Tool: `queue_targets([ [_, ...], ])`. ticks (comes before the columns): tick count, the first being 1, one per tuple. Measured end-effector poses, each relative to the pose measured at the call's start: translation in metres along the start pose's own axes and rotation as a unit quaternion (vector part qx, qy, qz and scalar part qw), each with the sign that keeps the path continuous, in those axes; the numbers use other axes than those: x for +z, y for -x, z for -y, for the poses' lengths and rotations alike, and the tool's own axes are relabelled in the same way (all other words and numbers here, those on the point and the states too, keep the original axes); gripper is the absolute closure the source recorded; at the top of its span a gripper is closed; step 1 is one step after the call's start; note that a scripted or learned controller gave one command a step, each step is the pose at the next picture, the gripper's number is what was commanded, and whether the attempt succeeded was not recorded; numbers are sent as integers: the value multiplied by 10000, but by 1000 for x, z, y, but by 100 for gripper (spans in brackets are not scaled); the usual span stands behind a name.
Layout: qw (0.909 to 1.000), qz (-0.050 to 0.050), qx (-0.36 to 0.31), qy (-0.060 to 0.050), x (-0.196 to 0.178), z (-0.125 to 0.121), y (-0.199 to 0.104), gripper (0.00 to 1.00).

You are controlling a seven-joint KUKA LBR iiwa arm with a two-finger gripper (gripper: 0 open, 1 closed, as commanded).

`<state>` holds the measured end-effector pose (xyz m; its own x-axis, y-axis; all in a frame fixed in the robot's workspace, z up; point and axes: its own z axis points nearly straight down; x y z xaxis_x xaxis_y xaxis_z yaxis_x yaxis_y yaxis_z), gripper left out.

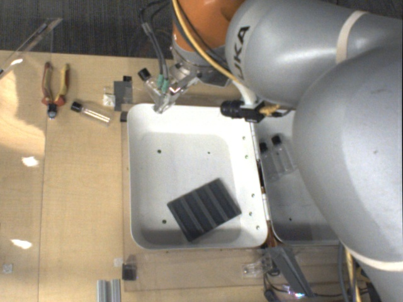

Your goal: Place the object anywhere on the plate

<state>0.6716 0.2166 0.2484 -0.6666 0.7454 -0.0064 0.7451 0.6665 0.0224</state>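
Overhead, the grey arm reaches in from 3 o'clock, its orange band at 12 o'clock. The gripper hangs over the far rim of the left bin, near that bin's 11 o'clock corner; whether anything sits between its parts I cannot tell. A dark ribbed block lies tilted on the bin floor toward 5 o'clock, well apart from the gripper. The right bin is mostly hidden under the arm. Pliers lie on the bench at 10 o'clock.
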Motion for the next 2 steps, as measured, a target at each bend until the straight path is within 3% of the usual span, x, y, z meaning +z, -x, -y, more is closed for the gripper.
queue_targets([
  [1,10000,4,-7,24,-11,-1,0,100],
  [2,9738,-8,2270,-104,21,30,-42,100],
])
